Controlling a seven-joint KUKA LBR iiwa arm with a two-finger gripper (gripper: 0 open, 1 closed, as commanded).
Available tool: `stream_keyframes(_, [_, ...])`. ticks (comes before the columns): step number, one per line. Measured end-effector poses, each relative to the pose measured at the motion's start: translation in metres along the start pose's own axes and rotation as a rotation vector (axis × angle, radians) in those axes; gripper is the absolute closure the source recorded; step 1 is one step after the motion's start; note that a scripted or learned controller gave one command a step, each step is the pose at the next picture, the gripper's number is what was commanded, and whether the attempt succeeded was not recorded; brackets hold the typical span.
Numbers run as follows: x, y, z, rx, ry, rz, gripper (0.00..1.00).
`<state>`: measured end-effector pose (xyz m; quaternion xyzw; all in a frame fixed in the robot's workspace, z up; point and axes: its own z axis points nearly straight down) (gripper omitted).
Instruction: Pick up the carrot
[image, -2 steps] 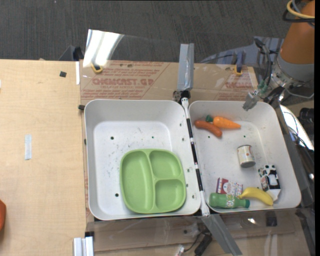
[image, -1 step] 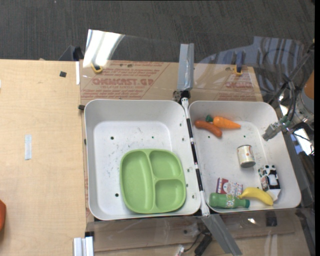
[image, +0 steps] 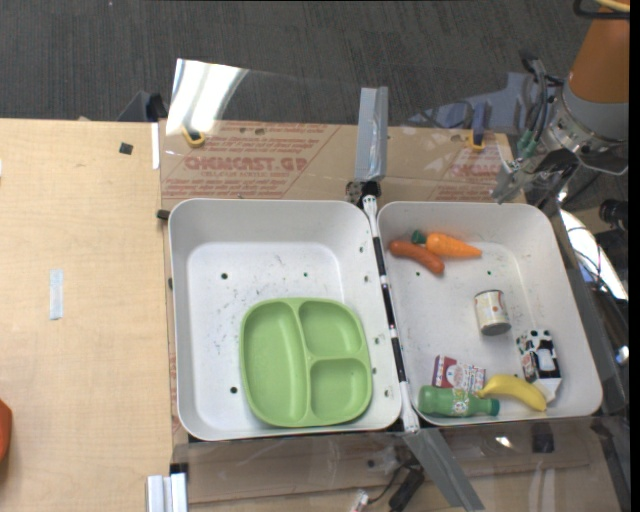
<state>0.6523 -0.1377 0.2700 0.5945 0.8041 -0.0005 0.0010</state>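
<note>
The carrot (image: 455, 245) is orange with a small green top at its left end. It lies near the far edge of the right bin (image: 570, 300), pointing right. Just in front of it, touching or nearly touching, lies a reddish-orange sausage-shaped piece (image: 418, 256). My gripper (image: 522, 172) hangs above the far right corner of the right bin, up and to the right of the carrot and well apart from it. Cables and wrist parts blur its tip.
The right bin also holds a small tin can (image: 490, 311), a black-and-white carton (image: 541, 355), a banana (image: 516, 391), a green bottle (image: 457, 402) and a red-and-white box (image: 458, 375). A green divided plate (image: 305, 360) lies in the left bin (image: 200, 300).
</note>
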Motion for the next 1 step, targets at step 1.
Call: stream_keyframes(1, [-0.0556,-0.1091,0.0521,0.002,0.001,-0.107,1.00])
